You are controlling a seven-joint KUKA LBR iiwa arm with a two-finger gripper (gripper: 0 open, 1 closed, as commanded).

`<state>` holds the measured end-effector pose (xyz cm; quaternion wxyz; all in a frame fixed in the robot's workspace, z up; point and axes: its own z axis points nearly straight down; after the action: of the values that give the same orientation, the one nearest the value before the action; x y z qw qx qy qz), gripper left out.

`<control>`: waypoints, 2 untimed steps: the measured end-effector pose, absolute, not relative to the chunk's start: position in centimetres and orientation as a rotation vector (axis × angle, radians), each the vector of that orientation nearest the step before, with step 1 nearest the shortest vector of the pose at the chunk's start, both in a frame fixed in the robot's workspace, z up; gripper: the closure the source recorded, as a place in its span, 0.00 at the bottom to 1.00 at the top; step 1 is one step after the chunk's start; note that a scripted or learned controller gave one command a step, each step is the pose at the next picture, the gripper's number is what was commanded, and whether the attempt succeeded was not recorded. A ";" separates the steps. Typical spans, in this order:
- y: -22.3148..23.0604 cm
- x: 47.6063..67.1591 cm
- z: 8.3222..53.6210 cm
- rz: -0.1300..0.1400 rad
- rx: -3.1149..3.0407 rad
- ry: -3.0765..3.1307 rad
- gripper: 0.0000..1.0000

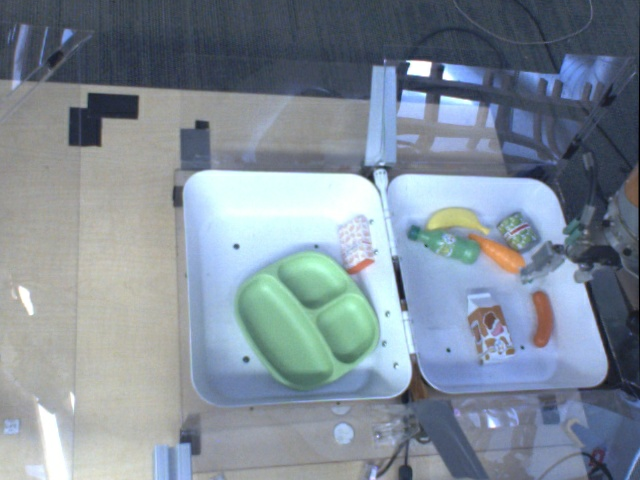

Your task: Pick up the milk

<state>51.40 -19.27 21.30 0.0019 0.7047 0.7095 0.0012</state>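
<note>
The arm [625, 213] is cut off by the right edge; the gripper [560, 253] is blurred, its fingers indistinct; the carton's [490, 330] print is unreadable.

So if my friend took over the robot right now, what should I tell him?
Gripper: at the right bin's right edge, above the sausage; I can't tell whether it is open or shut.
Milk: the brown and white carton lying in the right bin, near the front, left of the sausage.
Done: nothing yet; the milk lies untouched, apart from the gripper.
Left: move over the milk, go down, grab it, lift.
</note>
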 end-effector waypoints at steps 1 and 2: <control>-17.3 49.4 10.3 0.010 2.160 2.269 0.00; -19.8 49.3 9.2 0.020 1.795 2.572 0.00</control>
<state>49.33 -19.82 9.15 0.0025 0.5723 0.8200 0.0065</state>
